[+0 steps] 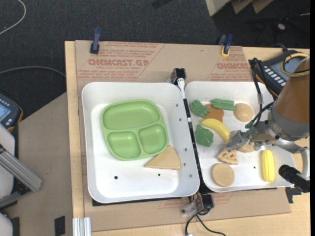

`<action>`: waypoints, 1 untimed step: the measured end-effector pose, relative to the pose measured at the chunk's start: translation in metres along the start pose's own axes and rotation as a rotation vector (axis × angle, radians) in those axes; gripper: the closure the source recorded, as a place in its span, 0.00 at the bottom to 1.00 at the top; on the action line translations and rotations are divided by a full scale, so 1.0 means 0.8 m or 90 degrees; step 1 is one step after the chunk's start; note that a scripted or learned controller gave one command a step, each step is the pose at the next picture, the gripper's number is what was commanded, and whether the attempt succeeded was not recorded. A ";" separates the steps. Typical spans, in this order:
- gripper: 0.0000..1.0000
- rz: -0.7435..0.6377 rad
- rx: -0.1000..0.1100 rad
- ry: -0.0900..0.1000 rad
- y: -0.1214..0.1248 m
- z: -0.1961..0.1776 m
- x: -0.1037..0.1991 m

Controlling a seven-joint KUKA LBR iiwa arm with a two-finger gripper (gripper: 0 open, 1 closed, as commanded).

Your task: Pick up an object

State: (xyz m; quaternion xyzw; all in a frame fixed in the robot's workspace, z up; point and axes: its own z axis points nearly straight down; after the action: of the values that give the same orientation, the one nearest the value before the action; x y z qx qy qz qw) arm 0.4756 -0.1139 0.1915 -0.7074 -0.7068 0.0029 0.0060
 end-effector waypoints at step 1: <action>0.00 -0.001 -0.001 -0.001 0.005 0.101 0.012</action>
State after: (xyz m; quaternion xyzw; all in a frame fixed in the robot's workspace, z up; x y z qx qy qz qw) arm 0.4782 -0.1042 0.1104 -0.7070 -0.7072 0.0024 0.0049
